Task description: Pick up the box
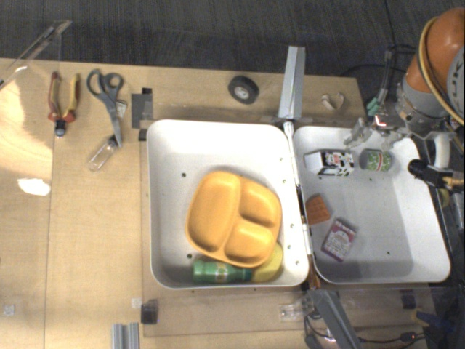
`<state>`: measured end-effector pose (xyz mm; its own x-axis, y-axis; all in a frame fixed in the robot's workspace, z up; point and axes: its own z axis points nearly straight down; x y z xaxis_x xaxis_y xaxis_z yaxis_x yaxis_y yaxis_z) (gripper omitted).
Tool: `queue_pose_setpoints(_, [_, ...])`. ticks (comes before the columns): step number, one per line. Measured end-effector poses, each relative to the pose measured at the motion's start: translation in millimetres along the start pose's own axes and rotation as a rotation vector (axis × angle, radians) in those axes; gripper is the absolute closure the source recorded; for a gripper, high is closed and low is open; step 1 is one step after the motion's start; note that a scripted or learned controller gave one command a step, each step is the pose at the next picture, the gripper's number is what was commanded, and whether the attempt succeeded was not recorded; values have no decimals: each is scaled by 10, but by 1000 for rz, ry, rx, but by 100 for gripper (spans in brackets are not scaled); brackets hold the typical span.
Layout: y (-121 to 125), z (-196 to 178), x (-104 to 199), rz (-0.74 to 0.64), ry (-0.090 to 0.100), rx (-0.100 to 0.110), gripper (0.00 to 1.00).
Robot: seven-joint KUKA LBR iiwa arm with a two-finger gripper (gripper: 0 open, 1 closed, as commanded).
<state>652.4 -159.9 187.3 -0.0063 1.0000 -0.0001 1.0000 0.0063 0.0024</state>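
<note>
Box [338,239] lying flat toward the front of the right bin [429,264], not yet grasped.
Gripper [367,135] is hovering over the bin's far edge by a small can [375,160]; its opening cannot be told; next it needs travelling forward and descending.

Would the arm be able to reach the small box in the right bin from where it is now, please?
Probably yes: the box lies flat and apart from the brown piece in the right bin, with nothing over it.
</note>
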Motion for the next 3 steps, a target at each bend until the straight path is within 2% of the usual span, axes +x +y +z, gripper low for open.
queue_pose_setpoints(1, [-769, 702, 230, -88, 0, -2, 0])
queue_pose_setpoints(2, [-97, 1019, 453, -310, 2, 51, 0])
queue_pose_setpoints(3, [-29, 1022, 395, -544, 4, 84, 0])
